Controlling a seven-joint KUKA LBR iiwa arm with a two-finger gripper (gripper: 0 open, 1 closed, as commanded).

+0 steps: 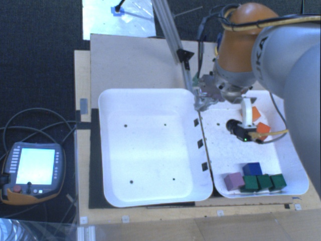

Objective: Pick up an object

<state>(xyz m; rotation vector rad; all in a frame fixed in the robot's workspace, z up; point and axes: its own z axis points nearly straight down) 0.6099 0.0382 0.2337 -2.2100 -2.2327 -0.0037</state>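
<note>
Where the left bin (104,149) meets the right bin (224,154) on tan board (135,59), pincer (202,100) state unclear.

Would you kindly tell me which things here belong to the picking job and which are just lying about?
For the job: gripper; right bin; in it the blue block, purple block, green blocks, orange piece.
Lying about: control pendant; left bin.

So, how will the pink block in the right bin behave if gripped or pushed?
The pink block looks stiff, with flat faces, so it should slide, not roll. It is small beside the bin, so probably light. A green block seems to touch it, so a push may move both.
</note>
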